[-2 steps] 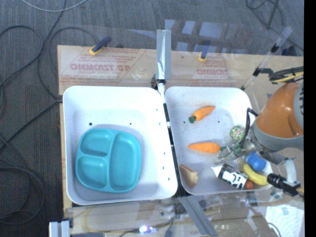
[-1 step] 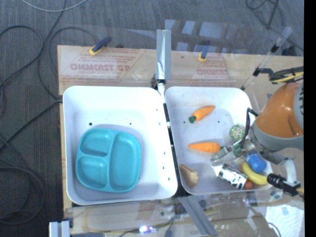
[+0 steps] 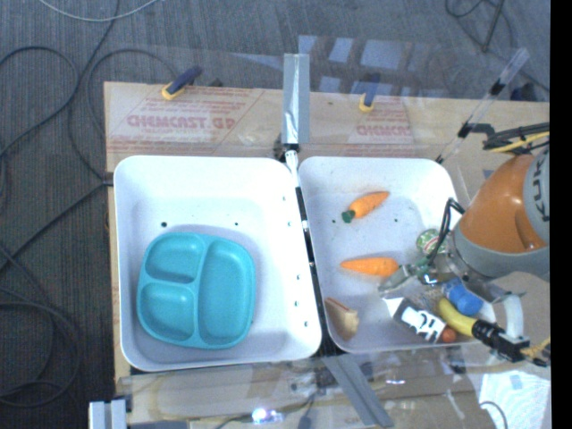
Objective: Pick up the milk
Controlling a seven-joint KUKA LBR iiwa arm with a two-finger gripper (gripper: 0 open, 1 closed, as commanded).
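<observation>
Camera view shows the gripper [image 3: 404, 275] low in the right bin [image 3: 375, 170], fingers spread open and holding nothing, beside a carrot [image 3: 369, 265]. The milk [image 3: 418, 319] lies just nearer, at the bin's near right corner.
</observation>
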